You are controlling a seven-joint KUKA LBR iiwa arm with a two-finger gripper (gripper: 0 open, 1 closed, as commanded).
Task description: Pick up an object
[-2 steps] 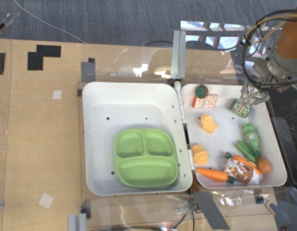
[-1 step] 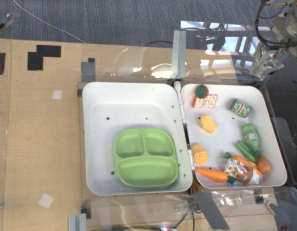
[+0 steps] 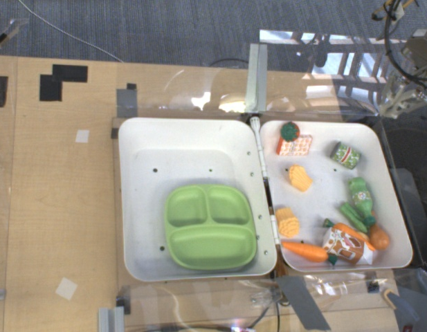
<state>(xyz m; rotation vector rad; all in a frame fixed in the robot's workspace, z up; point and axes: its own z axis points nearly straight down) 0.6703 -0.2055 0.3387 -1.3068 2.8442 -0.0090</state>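
The right bin (image 3: 317, 192) holds several toy foods. Among them are a red-and-white strawberry pack (image 3: 295, 144), a green can (image 3: 345, 155), a yellow piece (image 3: 300, 178), a corn cob (image 3: 287, 221), a carrot (image 3: 304, 251), an orange-and-white carton (image 3: 344, 244), a small orange ball (image 3: 379, 238) and a green bottle (image 3: 360, 195). The arm's end (image 3: 405, 88) hangs outside the bin beyond its far right corner, pale grey with looping cables above it. It is well apart from every object.
The left bin (image 3: 140, 185) bears a green divided plate (image 3: 210, 225) at its near middle. A metal post (image 3: 257, 81) stands behind the seam between the bins. Clear plastic sheeting lies along the bins' far and near rims.
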